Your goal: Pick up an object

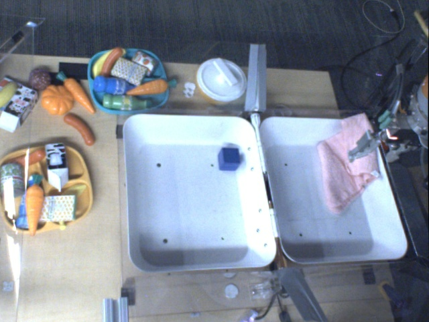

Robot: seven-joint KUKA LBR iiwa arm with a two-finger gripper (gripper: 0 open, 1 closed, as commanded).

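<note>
Looking at the pink cloth [345,170] slumped in the right bin [322,240]; soft, floppy, pinch a raised fold; claw [365,145] sits on its upper edge, can't tell if it's gripping.

No readable text from my end. I see printed packaging in three spots, all too small and blurred to make out: a black-and-white patterned carton [20,99] at the far left edge of the bench, a patterned box [124,70] in the blue bowl [157,99] at the far left, and two small cartons, one black-and-white [56,166] and one speckled [59,208], in the yellow tray [83,180] at the near left. I find no labels, numbers or brand marks on either white bin [194,259], the blue cube [230,157] or the pink cloth [345,170].
</note>
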